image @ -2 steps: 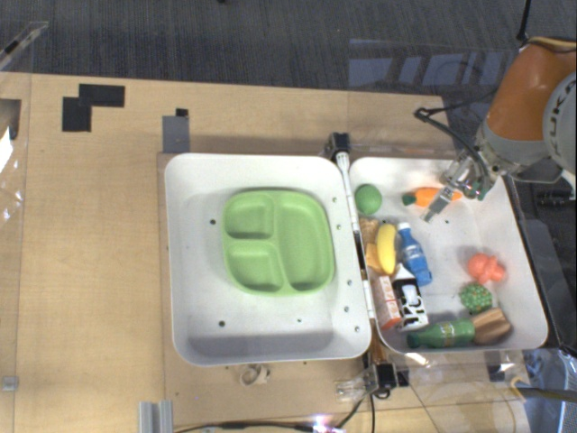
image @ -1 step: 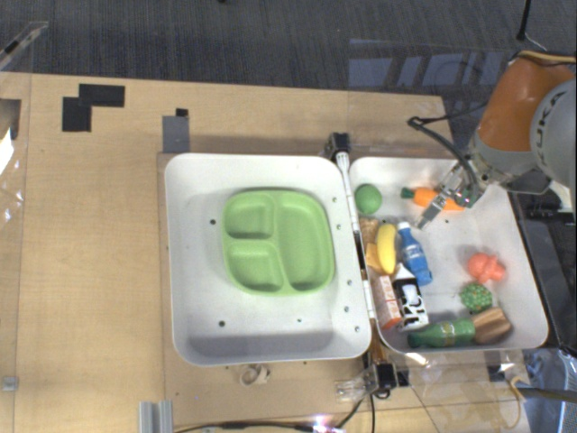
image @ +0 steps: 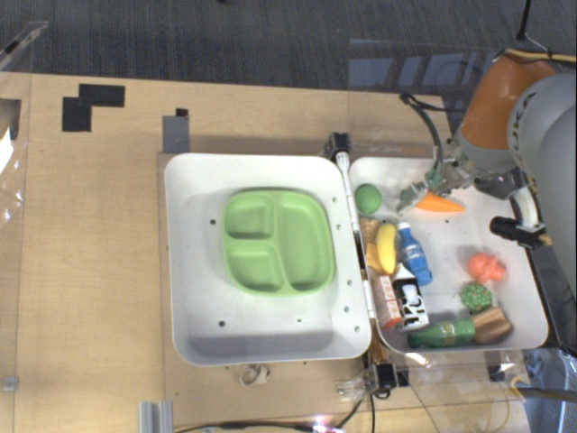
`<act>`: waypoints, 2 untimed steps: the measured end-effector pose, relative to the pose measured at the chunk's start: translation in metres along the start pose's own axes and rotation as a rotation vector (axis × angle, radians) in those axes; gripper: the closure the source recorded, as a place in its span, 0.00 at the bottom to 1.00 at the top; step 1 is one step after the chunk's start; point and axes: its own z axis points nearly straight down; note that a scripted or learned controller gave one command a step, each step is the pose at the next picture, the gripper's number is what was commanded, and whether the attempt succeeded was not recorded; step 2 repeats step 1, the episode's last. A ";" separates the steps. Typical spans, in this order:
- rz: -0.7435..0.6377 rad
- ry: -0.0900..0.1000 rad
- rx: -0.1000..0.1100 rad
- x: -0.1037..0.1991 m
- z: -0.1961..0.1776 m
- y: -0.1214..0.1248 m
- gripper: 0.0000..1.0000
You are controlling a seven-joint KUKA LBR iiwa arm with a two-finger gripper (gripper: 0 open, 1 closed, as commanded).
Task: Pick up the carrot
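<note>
The carrot (image: pixel 440 204), orange and pointing right, lies at the back of the right bin (image: pixel 532 332). A bit of green shows at its upper left end. My gripper (image: pixel 435 183) hangs directly over that end, at the tip of the grey arm with the orange band that reaches in from the upper right. The gripper looks very close to the carrot or touching it. Whether the carrot is held is unclear.
Also in the right bin are a green ball (image: pixel 367 198), a banana (image: pixel 386 247), a blue bottle (image: pixel 415 255), a pink toy (image: pixel 486 267), a green bumpy piece (image: pixel 475 296) and a green bottle (image: pixel 442 333). The left bin (image: pixel 189 332) holds a green divided plate (image: pixel 275 242).
</note>
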 end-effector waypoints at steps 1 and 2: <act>-0.009 -0.009 -0.009 -0.001 -0.014 0.004 1.00; -0.009 -0.009 -0.009 -0.001 -0.014 0.004 1.00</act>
